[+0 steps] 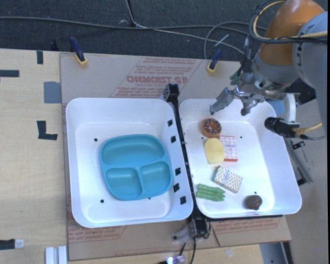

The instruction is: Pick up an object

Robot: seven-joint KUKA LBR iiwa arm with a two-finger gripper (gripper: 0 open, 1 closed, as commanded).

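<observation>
Arm cut off at frame's upper right. Jaws (231, 103) spread, grasping nothing – above doughnut (212, 127). Green beans (210, 192) lie long axis left-right, lower centre-right – brown item (253, 202) unclear.

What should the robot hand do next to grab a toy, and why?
Probably move down and a bit left toward the round brown donut. The gripper hangs open above the right bin's far edge, holding nothing, and the donut is the closest toy.

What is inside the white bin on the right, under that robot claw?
The right bin holds a chocolate doughnut, a yellow piece overlapping a red-and-white packet, a patterned packet, green beans and a brown lump. The gripper, fingers spread, hovers above. The packet's covered edge is hidden.
</observation>
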